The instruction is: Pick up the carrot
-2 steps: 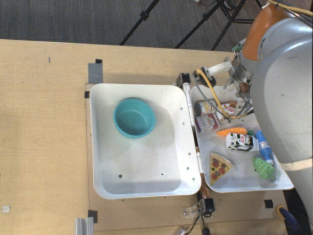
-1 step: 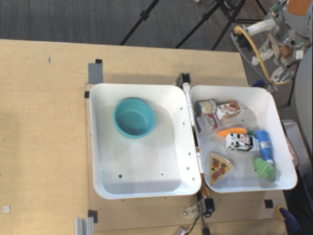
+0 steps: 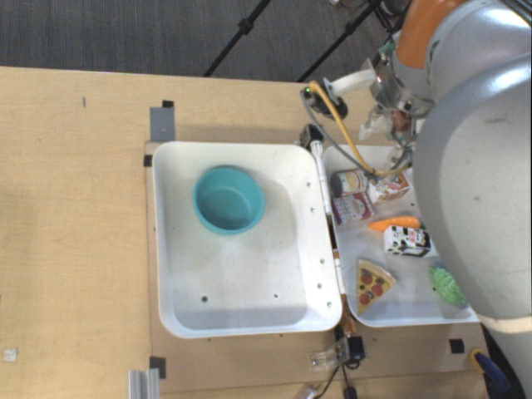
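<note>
The carrot (image 3: 395,222) is a small orange stick lying flat in the right bin (image 3: 405,312), near its middle. My gripper (image 3: 389,126) hangs over the far edge of that bin, beyond the carrot and well apart from it. The bulky grey arm (image 3: 478,156) with its orange band (image 3: 428,11) covers the bin's right side.
Around the carrot lie a purple packet (image 3: 353,207), a can (image 3: 347,181), a black-and-white carton (image 3: 407,240), a pizza slice toy (image 3: 373,283) and a green toy (image 3: 447,285). A teal bowl (image 3: 229,199) sits in the left bin (image 3: 241,310). A yellow cable (image 3: 345,127) loops over the bins' divide.
</note>
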Controlling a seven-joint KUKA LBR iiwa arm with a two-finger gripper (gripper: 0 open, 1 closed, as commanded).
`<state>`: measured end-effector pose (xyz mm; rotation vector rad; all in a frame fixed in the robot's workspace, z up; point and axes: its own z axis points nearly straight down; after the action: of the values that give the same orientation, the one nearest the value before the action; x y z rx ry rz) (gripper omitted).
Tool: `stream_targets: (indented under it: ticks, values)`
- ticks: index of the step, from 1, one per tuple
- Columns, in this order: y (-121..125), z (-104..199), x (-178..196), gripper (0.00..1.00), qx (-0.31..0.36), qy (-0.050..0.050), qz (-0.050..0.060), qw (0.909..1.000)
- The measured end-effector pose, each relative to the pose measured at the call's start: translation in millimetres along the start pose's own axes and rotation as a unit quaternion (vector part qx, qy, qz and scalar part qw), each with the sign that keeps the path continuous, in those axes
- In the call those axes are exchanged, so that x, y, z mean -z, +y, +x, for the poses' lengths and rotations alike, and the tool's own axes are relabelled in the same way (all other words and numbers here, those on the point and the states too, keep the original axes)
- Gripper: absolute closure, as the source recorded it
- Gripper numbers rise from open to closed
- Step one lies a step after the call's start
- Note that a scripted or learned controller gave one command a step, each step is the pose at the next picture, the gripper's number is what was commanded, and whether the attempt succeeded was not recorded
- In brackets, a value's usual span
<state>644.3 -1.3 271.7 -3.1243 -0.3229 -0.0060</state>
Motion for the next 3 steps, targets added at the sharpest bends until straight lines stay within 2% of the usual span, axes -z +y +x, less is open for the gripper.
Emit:
stream_targets:
  ticks: [1, 2, 3]
  values:
    - [14, -34, 93, 0.0, -0.001, 0.006, -0.003, 1.0]
    - [-13, -75, -35, 0.0, 0.026, -0.002, 0.0, 0.9996]
    - [57, -33, 14, 0.0, 0.01, 0.002, -0.002, 0.9999]
